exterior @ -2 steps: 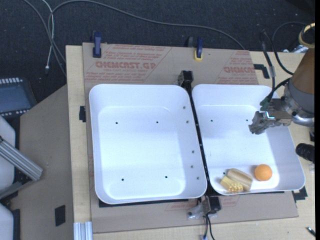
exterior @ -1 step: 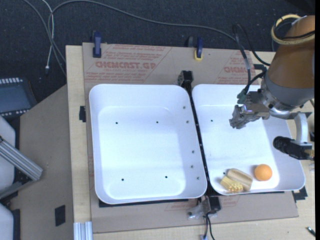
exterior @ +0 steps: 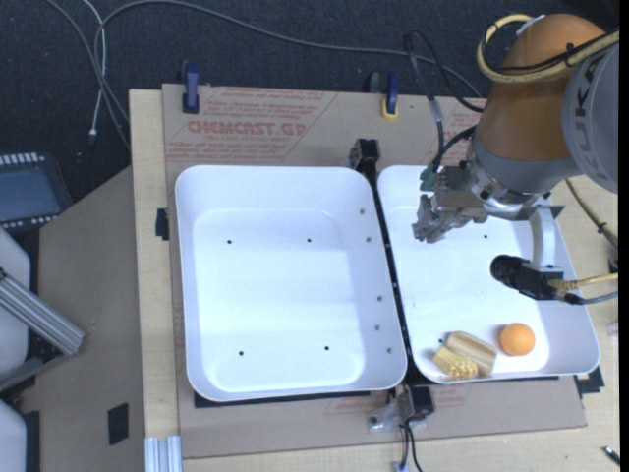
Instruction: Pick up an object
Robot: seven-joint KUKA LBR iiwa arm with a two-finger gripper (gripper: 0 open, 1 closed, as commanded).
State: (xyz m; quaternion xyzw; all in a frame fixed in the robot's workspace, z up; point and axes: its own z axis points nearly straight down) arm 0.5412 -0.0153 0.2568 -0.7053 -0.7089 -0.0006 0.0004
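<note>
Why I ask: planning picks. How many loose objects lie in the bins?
2, both in the right bin, near end: an orange ball and, beside it, a tan-and-yellow piece. The arm may hide more.

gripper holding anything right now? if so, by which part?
Nothing visibly held. The gripper hangs over the right bin; the orange ball and the tan block lie apart from it near that bin's front edge.
</note>
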